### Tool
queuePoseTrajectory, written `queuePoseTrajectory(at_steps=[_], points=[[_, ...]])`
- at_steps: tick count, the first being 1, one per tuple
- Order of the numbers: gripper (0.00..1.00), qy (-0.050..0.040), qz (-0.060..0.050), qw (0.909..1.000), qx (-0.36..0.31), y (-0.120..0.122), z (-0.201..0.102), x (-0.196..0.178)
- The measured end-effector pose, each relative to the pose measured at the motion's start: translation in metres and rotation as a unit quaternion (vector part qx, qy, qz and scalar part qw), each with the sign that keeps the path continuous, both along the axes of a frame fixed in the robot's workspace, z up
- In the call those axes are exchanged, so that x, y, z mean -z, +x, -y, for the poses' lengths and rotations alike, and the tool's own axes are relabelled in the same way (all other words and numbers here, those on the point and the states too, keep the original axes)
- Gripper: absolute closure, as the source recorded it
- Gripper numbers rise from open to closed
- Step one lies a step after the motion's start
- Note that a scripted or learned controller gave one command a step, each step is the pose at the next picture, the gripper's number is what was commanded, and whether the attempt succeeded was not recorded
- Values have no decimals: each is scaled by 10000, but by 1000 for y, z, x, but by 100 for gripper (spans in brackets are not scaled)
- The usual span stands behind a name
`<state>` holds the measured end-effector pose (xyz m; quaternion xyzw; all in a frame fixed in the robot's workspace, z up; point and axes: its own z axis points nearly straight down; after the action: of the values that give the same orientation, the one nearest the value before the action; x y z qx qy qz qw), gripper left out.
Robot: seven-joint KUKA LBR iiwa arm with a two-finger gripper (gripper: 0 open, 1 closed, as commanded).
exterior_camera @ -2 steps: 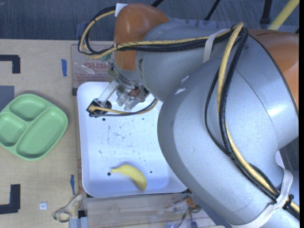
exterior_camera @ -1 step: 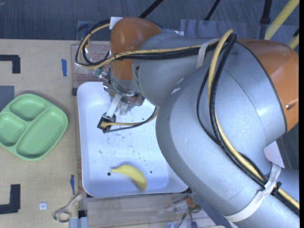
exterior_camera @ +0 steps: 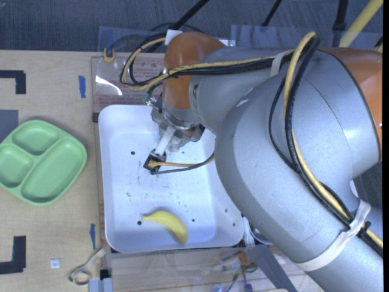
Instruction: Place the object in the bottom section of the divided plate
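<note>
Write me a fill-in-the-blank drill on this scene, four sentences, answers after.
1. The yellow thing lying in the white bin is a ____.
2. The divided plate is ____ in colour.
3. The plate has ____ sections.
4. In the camera view, the plate sits to the ____ of the bin.

Missing words: banana; green; three; left.

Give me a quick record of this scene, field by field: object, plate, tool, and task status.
object: banana, lying in the white bin near its lower edge in the view
plate: green divided plate, on the bench left of the bin
tool: tool, over the upper middle of the bin, apart from the banana
task status: banana not yet on the plate
</note>
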<state>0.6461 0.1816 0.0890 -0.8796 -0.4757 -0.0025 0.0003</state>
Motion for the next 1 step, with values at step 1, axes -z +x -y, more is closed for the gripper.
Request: queuePoseTrajectory(at_steps=[1], points=[[100, -10, 22, 9845, -1752, 22, -45, 0]])
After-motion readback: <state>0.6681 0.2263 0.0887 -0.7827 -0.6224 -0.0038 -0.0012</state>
